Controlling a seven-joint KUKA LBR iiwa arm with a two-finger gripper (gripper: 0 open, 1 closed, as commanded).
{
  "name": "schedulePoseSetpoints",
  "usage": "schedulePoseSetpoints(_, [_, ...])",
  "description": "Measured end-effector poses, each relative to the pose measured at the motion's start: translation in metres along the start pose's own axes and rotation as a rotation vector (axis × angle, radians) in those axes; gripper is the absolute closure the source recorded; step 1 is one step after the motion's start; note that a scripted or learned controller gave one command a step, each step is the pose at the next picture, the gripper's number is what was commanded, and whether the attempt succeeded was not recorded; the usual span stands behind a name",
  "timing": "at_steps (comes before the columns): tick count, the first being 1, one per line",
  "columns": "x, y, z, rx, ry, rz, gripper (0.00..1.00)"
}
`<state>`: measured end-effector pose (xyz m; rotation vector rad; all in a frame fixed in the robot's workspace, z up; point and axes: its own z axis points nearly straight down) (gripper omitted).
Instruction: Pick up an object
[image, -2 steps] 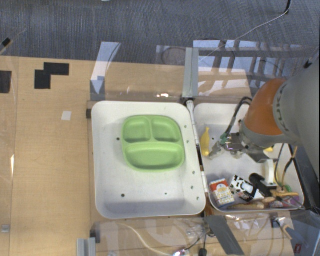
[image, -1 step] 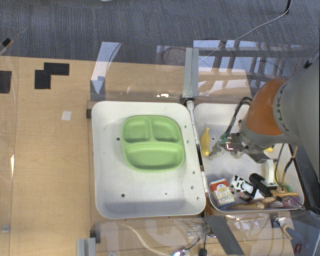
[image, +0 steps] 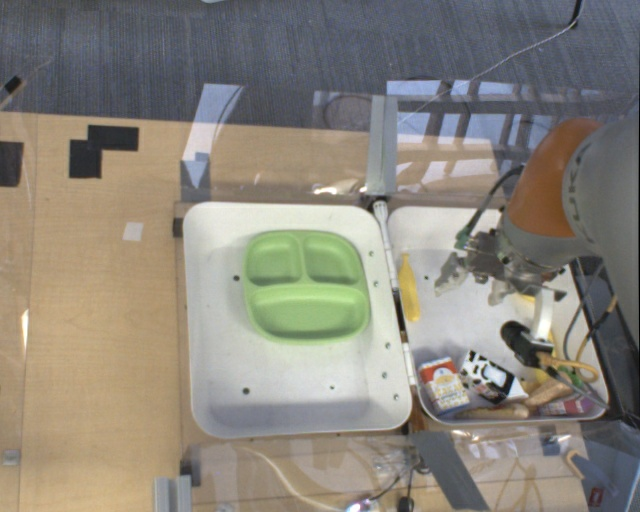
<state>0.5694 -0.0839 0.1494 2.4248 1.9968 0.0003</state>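
- The two-finger gripper hangs over the upper middle of the right-hand shallow white bin. Its fingers stand apart with bare bin floor between them, so it holds nothing.
- The likeliest thing to pick is the slim yellow stick, plastic by the look of it. It lies along the left wall of the right bin, just left of the gripper and apart from it.
- Its long axis runs top to bottom in the frame, nearly parallel to the divider between the bins. Which end is which is too small to tell.
- It looks light and stiff, and probably smooth enough to slip or roll. I would close across its narrow width at mid-length — the wall beside it leaves little room for the finger on that side.
- Other candidates crowd the lower edge of the right bin: a small red-and-white carton, a black-and-white patterned box and a brown wooden-looking piece.
- These lie close together, some touching, so a clean grip on any one of them looks harder.
- The left-hand shallow white bin holds a green divided plastic plate lying flat near its middle — broad, low-rimmed and well apart from the gripper.
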Motion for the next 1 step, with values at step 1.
schedulePoseSetpoints(1, [-0.0332, -0.0307, 0.0591, -0.014, 0.004, -0.131, 0.00])
